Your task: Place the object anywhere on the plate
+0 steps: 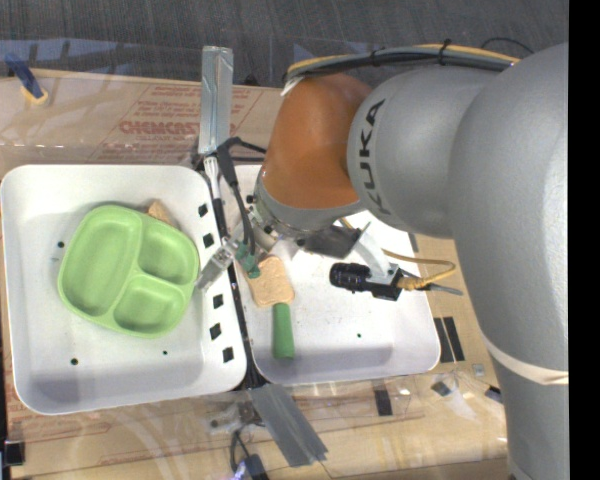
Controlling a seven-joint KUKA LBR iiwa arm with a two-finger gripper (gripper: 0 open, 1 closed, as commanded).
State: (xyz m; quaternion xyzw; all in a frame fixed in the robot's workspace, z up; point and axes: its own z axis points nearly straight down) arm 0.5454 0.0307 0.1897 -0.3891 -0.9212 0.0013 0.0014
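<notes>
A green divided plate lies in the left bin, toward its far side. A tan toast-shaped piece lies in the right bin close to the divider between the bins. Just below it is a green stick-shaped piece. My gripper hangs low over the divider, right beside the toast piece's left edge; the toast lies to its right. The big grey and orange arm covers the far part of the right bin.
A small tan object peeks out behind the plate's far edge. A black fitting with a cable juts from the arm over the right bin. Tape strips and a grey post mark the divider.
</notes>
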